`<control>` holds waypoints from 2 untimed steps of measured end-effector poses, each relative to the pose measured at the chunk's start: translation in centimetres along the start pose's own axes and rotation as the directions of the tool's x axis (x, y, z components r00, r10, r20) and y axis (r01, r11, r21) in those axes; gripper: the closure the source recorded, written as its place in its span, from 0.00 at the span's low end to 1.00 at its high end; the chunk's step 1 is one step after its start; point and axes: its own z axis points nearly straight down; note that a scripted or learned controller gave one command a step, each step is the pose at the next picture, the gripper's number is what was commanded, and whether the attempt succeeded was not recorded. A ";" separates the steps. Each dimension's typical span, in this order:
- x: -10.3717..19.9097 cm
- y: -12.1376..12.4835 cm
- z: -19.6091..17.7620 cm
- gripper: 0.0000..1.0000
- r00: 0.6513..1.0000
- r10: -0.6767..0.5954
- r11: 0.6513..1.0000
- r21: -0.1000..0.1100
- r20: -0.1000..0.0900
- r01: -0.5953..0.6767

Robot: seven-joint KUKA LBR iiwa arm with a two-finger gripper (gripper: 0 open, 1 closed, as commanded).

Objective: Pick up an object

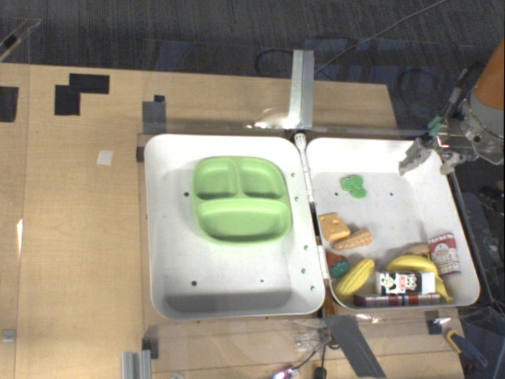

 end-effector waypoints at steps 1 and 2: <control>-0.7 -2.0 -1.7 0.00 0.997 0.083 0.997 0.000 0.000 -0.083; 3.2 -0.2 12.7 0.00 0.998 0.063 0.998 0.002 0.000 -0.063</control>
